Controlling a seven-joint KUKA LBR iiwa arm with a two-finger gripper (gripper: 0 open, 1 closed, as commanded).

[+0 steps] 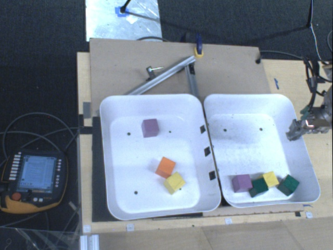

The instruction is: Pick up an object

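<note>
Two white bins (pixel 156 100) sit on the desk (pixel 234 61). Beside the hand (pixel 297 131), low down, lie little blocks (pixel 264 183). Its grip looks blurry; I cannot tell.

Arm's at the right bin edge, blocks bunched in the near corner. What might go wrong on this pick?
1. The purple block, two green blocks and the yellow block crowd together; the hand may nudge neighbours instead of gripping one.
2. They lie against the right bin's near wall, so a finger could strike the rim.
</note>
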